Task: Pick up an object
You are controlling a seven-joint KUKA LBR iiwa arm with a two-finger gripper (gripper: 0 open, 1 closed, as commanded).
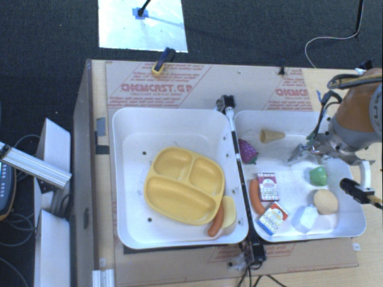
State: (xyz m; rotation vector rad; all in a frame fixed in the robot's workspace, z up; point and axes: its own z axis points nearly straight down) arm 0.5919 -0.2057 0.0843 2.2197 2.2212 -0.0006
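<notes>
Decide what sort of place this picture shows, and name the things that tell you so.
Probably a robot research lab set up for grasping trials: a robot arm reaches over two white bins holding toy food and a yellow divided tray, on a makeshift bench with loose cables.

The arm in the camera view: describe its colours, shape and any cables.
The arm is a thick, rounded body, grey with a broad orange band above the wrist. Dark cables loop along its left side near the top. Below the band sits a grey metal wrist block with thin projecting parts, and a black bar-like piece with a white section sticks out lower right. No markings are legible.
</notes>
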